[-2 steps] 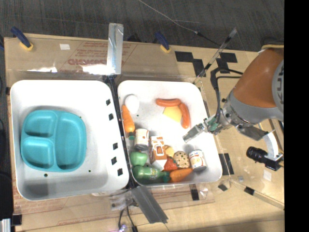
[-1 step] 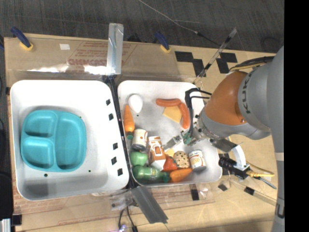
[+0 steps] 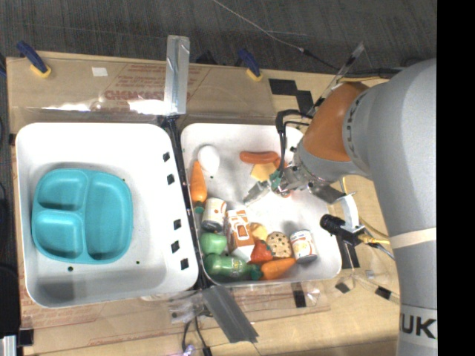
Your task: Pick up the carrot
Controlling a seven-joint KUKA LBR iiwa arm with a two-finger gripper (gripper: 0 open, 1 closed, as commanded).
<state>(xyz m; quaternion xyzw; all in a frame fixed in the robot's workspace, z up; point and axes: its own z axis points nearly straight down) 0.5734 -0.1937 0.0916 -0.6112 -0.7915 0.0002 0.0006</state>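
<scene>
Arm (image 3: 371, 124) hides the right bin's (image 3: 223, 133) far corner.

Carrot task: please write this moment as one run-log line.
carrot: lying by left wall of right bin | gripper: over bin middle, right of carrot, holding nothing | tray: in left bin

Grey arm (image 3: 397, 162) — orange band above the wrist, white lettering, perhaps "UK", low down.
</scene>
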